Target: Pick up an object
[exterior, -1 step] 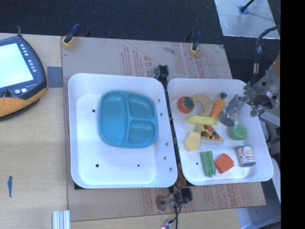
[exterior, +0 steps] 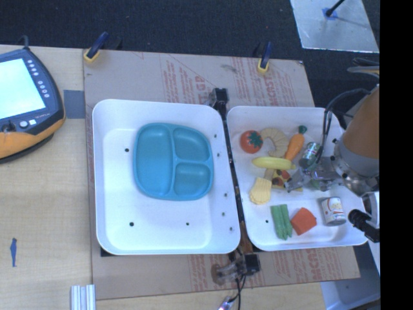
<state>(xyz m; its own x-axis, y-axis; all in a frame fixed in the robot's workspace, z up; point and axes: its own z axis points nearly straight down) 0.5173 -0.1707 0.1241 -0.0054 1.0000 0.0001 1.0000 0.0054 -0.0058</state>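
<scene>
I worked in a robotics lab. My counter point(exterior: 45, 199) carried a teach pendant point(exterior: 26, 105), and spring clamps point(exterior: 95, 47) pinned cardboard point(exterior: 193, 76) under two white bins point(exterior: 103, 173).

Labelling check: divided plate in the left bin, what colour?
Light blue plate, clearest in the camera view.

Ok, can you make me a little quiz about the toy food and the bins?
1. True or false: the blue plate lies in the left bin.
2. Which toy lies nearest the gripper? A) tomato B) banana C) green beans
3. Fill in: the carrot lies in the ____ bin.

Key: 1 true. 2 B. 3 right.
</scene>
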